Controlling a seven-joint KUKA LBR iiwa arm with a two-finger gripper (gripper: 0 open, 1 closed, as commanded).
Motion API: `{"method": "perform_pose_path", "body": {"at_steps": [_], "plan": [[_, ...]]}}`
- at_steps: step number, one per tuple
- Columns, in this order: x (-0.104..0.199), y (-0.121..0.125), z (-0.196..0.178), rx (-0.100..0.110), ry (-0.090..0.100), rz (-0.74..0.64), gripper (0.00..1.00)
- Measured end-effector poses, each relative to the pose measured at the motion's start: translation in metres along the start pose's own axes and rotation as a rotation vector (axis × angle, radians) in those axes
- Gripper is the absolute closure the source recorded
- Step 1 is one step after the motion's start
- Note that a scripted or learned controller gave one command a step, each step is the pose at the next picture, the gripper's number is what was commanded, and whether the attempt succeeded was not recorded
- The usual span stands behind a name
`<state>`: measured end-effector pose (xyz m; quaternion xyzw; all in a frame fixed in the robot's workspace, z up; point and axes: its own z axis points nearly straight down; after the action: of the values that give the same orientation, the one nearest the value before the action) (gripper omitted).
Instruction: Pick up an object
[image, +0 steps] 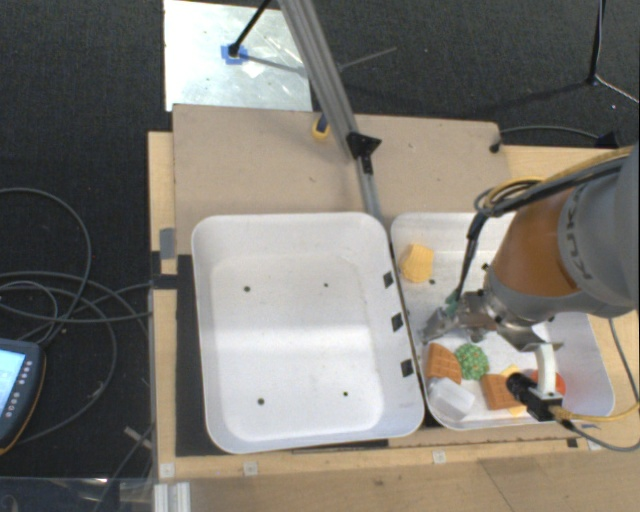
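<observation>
The tool (452, 320) hangs low in the right bin (598, 385), just above the green ball (471, 358) near the front edge. Its grip cannot be told. The crowded toys may make it slip.

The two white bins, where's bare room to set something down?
The left shallow white bin shows bare floor wall to wall. The right white bin is crowded along its near edge, around the green ball; the yellow foam block sits alone farther back.
</observation>
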<state>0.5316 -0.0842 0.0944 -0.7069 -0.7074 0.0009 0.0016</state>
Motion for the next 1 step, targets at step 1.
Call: {"method": "perform_pose_path", "body": {"at_steps": [1], "plan": [[-0.0005,0.0015,-0.0135,-0.006,0.000,0.001,1.00]]}}
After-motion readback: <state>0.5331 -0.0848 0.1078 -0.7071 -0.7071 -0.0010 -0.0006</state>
